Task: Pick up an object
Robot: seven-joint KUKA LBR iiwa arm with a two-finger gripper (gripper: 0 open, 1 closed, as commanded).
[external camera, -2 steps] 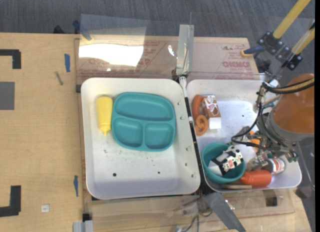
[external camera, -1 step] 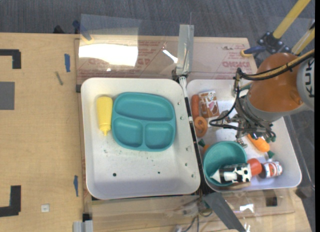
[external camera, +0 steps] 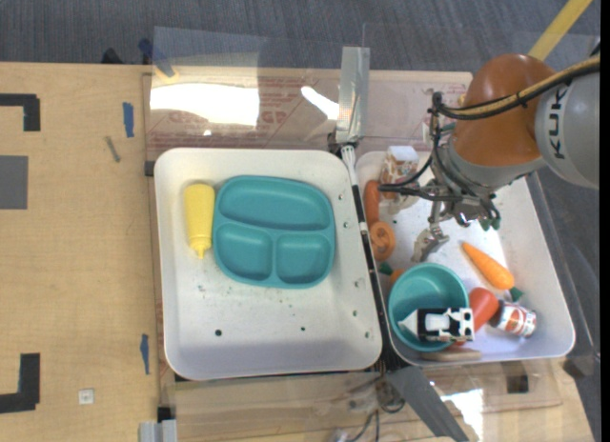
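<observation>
Claw (external camera: 437,236) low over the floor of the right bin (external camera: 553,269), just beyond the far rim of the teal bowl (external camera: 427,293), on the end of the grey arm (external camera: 496,111) with its orange band. Open or closed: impossible to tell from this slant, with cables and bracket crowding the tip. Nothing seen clamped in it.

Inside the teal bowl, against its near wall: black-and-white toy cow (external camera: 446,323), lying on its side. Touching the bowl's right rim: red piece (external camera: 483,305), possibly a toy pepper, too small to be sure. Just right of that: red-and-white can (external camera: 518,320), tipped over. Up and right of the bowl, close to the claw: orange carrot (external camera: 487,264), lying at a slant. Up and left of the bowl, by the bin's wall: round orange piece (external camera: 382,237), and beyond it a longer orange-brown piece (external camera: 371,199). Farthest from the bowl in that bin: small white box (external camera: 402,157).

Well left of the bowl, in the left bin (external camera: 276,340): teal divided plate (external camera: 274,231), with a yellow bottle (external camera: 198,216) just beside its left edge.
</observation>
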